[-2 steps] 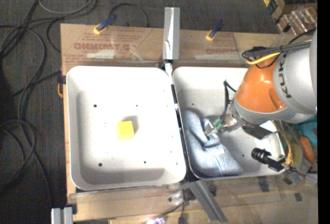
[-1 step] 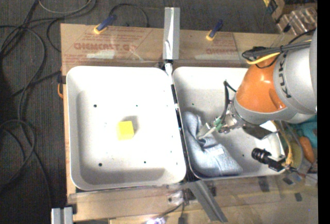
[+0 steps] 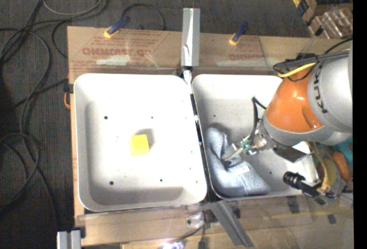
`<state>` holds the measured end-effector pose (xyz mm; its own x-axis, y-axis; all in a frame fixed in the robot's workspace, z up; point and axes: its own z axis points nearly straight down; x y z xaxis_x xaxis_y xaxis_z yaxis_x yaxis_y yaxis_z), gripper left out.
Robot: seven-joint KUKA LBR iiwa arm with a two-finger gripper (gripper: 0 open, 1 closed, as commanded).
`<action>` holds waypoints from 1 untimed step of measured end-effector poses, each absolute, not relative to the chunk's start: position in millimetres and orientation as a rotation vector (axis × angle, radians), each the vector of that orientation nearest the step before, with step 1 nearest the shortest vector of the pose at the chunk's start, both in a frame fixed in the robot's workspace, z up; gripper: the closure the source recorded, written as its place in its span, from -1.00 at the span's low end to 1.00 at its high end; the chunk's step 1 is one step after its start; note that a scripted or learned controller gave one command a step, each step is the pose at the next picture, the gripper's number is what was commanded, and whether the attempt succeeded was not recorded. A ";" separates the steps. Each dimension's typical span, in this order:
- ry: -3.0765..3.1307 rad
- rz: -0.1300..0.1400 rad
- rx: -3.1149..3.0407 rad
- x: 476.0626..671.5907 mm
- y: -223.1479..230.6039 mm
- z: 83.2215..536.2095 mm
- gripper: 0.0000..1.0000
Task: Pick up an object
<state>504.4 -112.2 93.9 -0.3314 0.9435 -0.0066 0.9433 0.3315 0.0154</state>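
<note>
- Looking down on the bench, I see two white bins side by side: the left bin (image 3: 80,127) and the right bin (image 3: 229,93).
- In the left bin lies one small yellow block (image 3: 140,144), a little below the middle of the floor, alone and well apart from the walls.
- In the right bin lies a grey object (image 3: 232,170) that looks like soft crumpled cloth; it occupies the lower left part of that bin, near the wall that divides the two bins.
- My arm (image 3: 321,104) comes in from the right, grey with its orange band (image 3: 289,110) above the wrist, and it reaches low over the right bin.
- The gripper (image 3: 236,154) is down at the grey object, at its upper part, and it seems to touch it or be just above it.
- About the hand: I cannot tell if it is open or closed, because it is small and dark against the grey material, and I cannot tell if it holds something.
- The yellow block is far from the gripper, in the other bin.
- Behind the bins I see a brown cardboard sheet (image 3: 126,50) fixed with two clamps (image 3: 116,27), and black cables (image 3: 34,70) lie on the dark floor on the left.
</note>
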 end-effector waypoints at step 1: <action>2.409 0.010 1.997 520.1 -103.9 92.6 -1.00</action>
